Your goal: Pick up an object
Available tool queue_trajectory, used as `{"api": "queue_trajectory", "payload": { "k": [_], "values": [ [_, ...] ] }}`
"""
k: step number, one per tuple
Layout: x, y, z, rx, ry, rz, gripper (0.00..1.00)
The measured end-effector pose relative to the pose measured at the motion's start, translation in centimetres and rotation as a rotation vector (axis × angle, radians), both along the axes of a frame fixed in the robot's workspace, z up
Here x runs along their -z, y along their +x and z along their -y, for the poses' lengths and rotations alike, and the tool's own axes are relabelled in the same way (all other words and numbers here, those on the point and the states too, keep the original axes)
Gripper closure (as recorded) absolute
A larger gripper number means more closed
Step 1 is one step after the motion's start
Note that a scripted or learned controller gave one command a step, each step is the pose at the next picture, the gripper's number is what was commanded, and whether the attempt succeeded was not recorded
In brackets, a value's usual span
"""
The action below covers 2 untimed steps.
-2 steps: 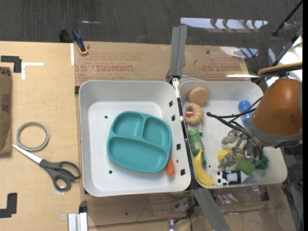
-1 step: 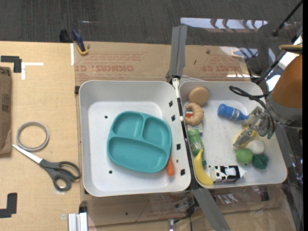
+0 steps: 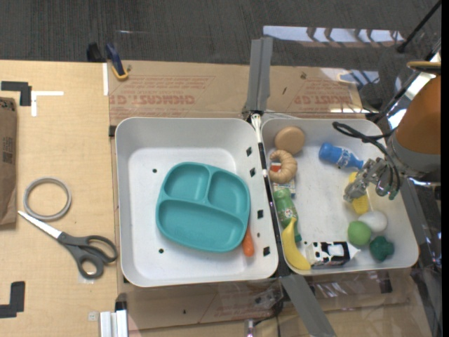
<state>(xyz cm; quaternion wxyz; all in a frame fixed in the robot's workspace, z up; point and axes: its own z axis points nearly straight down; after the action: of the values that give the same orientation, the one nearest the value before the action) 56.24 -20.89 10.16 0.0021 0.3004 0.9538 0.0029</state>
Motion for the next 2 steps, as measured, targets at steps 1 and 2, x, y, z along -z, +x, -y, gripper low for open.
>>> {"api": "queue_trajectory", "payload": {
  "k": [1, 2],
  "values": [
    [-11.1, -2.4, -5.6, 0.099, -0.005, -0.003, 1.0],
    [-17.9, 2.2, -11.8, 0.141, -0.005, -0.003, 1.0]
  ]
}}
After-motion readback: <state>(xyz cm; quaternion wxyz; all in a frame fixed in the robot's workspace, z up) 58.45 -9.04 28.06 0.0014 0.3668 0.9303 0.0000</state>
